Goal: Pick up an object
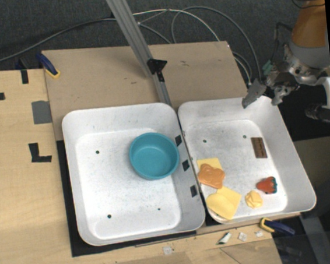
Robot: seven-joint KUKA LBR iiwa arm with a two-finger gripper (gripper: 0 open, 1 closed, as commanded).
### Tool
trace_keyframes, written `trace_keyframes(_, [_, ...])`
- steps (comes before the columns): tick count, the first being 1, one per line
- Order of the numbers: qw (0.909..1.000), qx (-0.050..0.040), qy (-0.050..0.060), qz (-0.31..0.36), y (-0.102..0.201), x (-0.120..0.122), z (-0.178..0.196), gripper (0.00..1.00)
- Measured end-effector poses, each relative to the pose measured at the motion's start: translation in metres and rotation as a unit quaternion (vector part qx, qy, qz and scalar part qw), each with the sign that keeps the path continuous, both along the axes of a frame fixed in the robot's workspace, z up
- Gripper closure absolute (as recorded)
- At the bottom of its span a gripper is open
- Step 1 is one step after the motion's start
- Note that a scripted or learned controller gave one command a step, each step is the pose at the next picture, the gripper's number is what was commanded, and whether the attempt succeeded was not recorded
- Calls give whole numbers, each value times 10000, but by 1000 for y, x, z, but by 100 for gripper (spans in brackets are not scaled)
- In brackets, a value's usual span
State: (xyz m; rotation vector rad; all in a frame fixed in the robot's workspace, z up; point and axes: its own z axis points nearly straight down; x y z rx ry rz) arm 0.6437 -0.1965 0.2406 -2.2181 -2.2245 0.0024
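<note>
— The pincer [262,93] hangs over the far right corner of the right bin [281,125], its grey fingers spread apart with nothing between them — released, by the look of it, and parked high above the goods.

— Why there?

— Judging by the task, it has not yet committed to a target. The candidates all lie toward the bin's near side, well apart from the gripper: an orange piece [211,177] resting on a pale yellow slab [209,166], a larger yellow slab [224,202] at the near rim, a small yellow lump [253,198] just beside a red object [267,186], and a thin brown bar [258,147] alone near the right wall.

— And the left bin [86,166]?

— It carries one teal bowl [153,155], upright, mouth open to the camera (an awkward shape for two fingers, I would guess).

— What can't be made out?

— The small items are too blurred to name exactly — toy food is my guess. The orange-banded arm [310,22] is cut off by the frame, and a slanted metal pole [138,40] crosses the bench behind the bins, hiding a strip of the board.
</note>
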Motion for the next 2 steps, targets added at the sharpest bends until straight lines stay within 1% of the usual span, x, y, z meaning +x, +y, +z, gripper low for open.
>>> trace_keyframes(1, [10000,-2,3,-2,0,0,0,0])
trace_keyframes(2, [10000,2,24,-7,-6,6,-52,0])
